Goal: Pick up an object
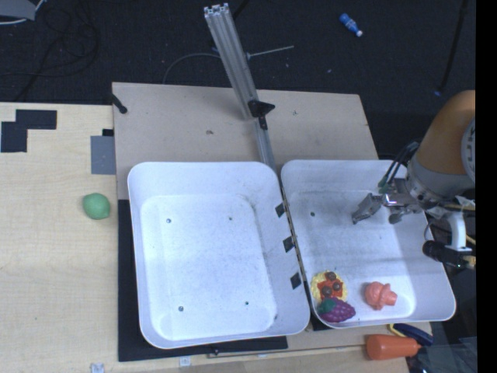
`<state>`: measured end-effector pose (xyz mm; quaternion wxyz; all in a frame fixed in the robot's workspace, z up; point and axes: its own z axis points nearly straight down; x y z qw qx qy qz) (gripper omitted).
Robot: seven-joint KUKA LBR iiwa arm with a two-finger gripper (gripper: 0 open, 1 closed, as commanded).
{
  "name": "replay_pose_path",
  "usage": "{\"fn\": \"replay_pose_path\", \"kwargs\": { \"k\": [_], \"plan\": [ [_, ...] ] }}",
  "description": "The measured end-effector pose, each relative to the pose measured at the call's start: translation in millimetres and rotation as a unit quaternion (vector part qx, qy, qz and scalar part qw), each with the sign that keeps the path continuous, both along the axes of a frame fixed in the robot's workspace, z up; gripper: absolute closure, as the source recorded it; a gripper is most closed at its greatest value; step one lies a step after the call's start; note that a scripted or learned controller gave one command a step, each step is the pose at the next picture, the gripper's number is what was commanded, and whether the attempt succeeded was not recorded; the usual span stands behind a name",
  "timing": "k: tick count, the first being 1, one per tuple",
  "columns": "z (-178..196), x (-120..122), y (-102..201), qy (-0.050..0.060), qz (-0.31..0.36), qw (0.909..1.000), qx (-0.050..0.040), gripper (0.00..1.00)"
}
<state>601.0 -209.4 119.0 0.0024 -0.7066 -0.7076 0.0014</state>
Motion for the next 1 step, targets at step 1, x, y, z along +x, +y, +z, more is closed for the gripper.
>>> {"fn": "replay_pose_path", "kwargs": {
  "k": [1],
  "plan": [
    [-28.9,-0.1,1.0,-0.002,0.0,1.0,-0.0006,0.0]
  ]
}}
